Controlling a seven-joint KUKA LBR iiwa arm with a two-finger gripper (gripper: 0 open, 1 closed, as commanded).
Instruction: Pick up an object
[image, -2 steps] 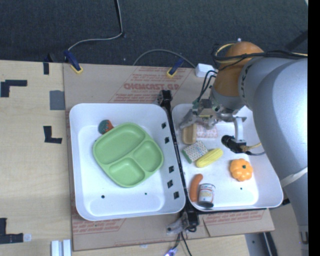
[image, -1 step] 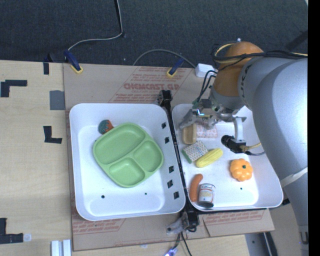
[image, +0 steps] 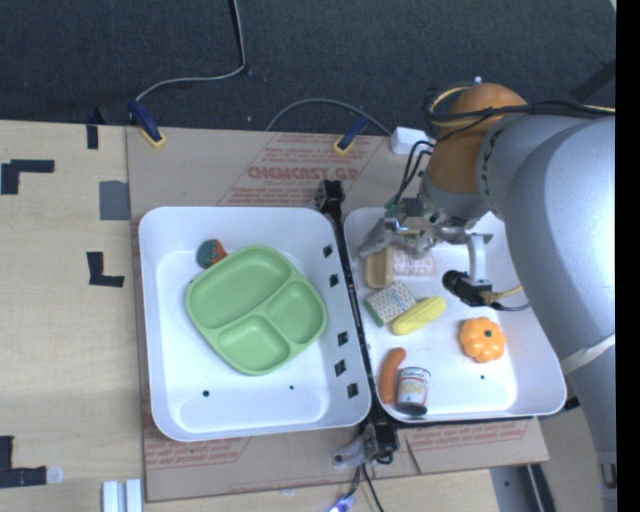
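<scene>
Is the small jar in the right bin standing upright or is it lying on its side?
Upright, as far as I can tell: the small jar shows its round lid from above, beside the orange sausage-shaped toy, near the right bin's front edge.

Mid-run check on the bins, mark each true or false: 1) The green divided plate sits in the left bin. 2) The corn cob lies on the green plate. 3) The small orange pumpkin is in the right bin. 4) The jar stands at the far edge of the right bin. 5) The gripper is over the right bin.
1) True: green plate is in the left bin.
2) False: corn cob lies in the right bin.
3) True: pumpkin.
4) False: jar is at the near edge, beside the sausage.
5) True: gripper.
</scene>
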